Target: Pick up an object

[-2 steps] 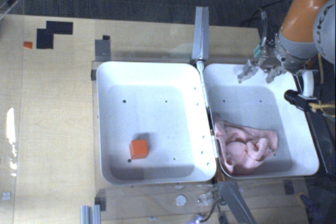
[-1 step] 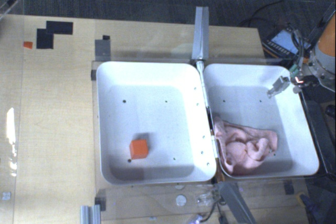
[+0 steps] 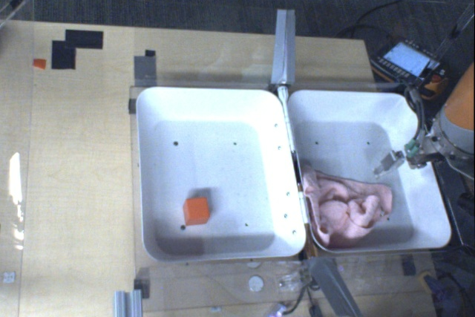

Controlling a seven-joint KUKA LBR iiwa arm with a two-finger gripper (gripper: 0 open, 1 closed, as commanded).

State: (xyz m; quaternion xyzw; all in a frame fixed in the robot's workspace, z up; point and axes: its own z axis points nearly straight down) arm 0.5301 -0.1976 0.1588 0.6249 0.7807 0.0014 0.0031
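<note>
Bench bins point(image 3: 223, 96) lay before me; my gripper point(image 3: 387, 163) hung open above the cloth point(image 3: 345, 210), block point(image 3: 197, 211) far left.

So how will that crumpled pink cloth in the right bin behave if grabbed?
The crumpled pink cloth looks soft and folded, so it would probably sag and drape rather than lift stiffly. It likely won't roll. Bunched against the right white bin's near wall, it may drag.

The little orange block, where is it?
The small orange block sits in the left white bin, near its front-left corner. The crumpled pink cloth lies in the other bin.
</note>
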